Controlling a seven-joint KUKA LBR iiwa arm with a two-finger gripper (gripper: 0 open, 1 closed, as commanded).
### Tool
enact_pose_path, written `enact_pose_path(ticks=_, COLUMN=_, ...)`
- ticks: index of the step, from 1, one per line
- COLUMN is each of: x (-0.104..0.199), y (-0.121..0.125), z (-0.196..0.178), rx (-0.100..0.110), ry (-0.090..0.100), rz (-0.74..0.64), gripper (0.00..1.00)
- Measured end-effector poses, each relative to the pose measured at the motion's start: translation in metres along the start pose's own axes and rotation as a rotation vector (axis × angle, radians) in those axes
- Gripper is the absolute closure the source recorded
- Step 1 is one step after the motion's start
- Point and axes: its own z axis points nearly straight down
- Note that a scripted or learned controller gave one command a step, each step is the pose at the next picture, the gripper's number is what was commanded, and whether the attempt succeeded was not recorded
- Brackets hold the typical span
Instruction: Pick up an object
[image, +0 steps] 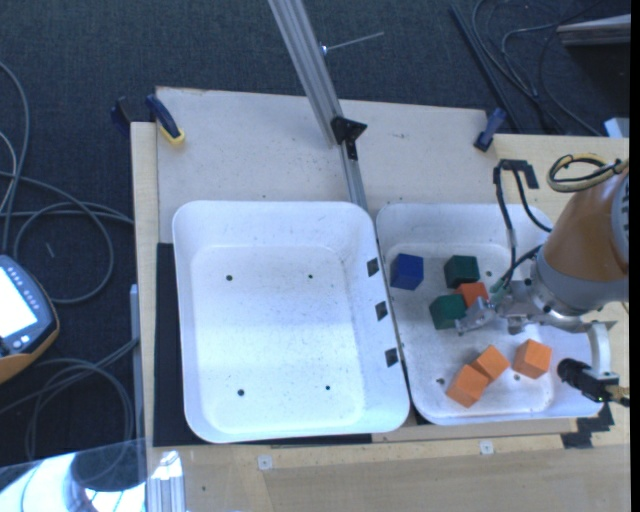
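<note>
Pincer (478, 312) low in right bin (440, 408) | beside matte cube-shaped blocks (448, 310)

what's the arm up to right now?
The KUKA arm reaches in from the right over the right bin, its gripper down among the blocks, next to a small orange block and a green block. Whether it grips anything can't be told. A blue block, another green block and three more orange blocks lie loose around it. The left bin sits alongside.
</note>
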Motion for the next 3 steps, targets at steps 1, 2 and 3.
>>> enact_pose_path(ticks=1, x=0.008, y=0.05, z=0.0, rx=-0.002, ry=0.002, rz=-0.007, gripper=0.0)
enact_pose_path(ticks=2, x=0.007, y=0.049, z=-0.011, rx=0.0, ry=0.002, rz=-0.006, gripper=1.0)
enact_pose_path(ticks=3, x=0.096, y=0.07, z=-0.105, rx=-0.008, ry=0.005, rz=-0.013, gripper=1.0)
